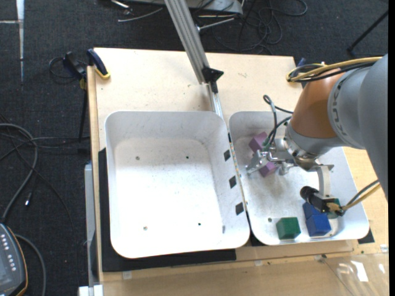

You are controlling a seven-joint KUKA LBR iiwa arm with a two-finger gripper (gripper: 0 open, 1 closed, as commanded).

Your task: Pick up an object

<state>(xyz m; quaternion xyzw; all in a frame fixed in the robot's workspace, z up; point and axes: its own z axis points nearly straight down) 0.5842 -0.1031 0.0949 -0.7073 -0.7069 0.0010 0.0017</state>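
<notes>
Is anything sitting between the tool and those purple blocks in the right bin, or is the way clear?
Nothing visible stands between them. The tool is already low in the right bin, right at the two purple blocks. The green block and blue block lie apart, near the bin's front edge, out of the way.

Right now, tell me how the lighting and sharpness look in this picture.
Camera view: even, diffuse light, with soft shadows inside the left bin along its walls. No strong glare on the white plastic. The green block and blue block look fairly crisp. The purple blocks by the end effector look slightly soft, partly hidden by the arm.
</notes>
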